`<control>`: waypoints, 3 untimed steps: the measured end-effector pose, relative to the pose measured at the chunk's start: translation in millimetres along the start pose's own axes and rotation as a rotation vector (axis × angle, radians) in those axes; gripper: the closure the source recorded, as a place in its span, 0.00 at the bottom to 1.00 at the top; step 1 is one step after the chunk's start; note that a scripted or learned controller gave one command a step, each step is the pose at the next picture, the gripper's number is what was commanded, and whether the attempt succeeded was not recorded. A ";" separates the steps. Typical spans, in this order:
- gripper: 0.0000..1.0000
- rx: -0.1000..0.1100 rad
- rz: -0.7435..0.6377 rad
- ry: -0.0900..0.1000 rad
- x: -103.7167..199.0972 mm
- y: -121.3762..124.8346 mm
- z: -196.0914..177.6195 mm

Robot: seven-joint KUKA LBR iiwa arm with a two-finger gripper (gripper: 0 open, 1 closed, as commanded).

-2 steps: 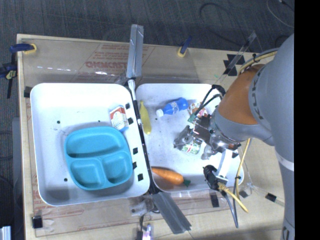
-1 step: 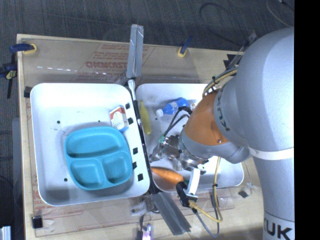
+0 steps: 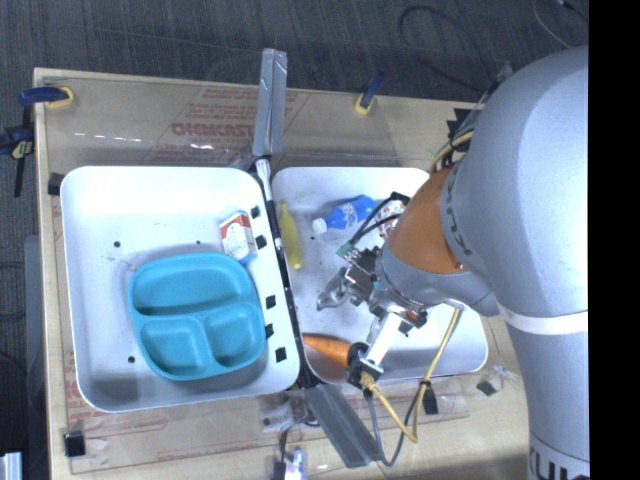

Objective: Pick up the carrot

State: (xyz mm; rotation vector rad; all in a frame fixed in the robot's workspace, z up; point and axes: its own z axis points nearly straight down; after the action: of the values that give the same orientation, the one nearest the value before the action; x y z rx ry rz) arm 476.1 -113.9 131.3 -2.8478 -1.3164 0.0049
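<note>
Though the carrot [image 3: 328,349] lies in plain sight at the near-left corner of the right bin [image 3: 452,361], tucked against the wall that divides the two bins, I judge it an awkward thing to take. It looks like a light, stiff toy with a smooth orange skin, tapered, so it may slip or roll out of a pinch. I would close across its thicker middle, at right angles to its length. Its right end is covered by part of my own wrist hardware and a yellow cable [image 3: 400,423], so I cannot make out its full length. My gripper [image 3: 336,293] hangs above the bin floor, just beyond the carrot; whether it is wide or narrow I cannot tell from this slant, and nothing shows in it. Farther back lie a yellow banana-like piece [image 3: 291,236] and a blue bottle [image 3: 347,214], partly hidden by my arm. The left bin [image 3: 90,268] holds a blue divided tray [image 3: 195,313] and a small red-and-white packet [image 3: 236,236].
</note>
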 end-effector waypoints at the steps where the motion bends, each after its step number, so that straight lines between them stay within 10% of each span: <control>1: 0.00 -0.016 0.229 0.009 16.7 -7.8 19.6; 3: 0.00 -0.022 0.641 0.021 20.1 -6.3 30.7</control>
State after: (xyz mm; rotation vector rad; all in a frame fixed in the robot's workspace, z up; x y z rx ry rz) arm 484.2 -94.4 100.6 -3.1295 -0.3535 -0.0364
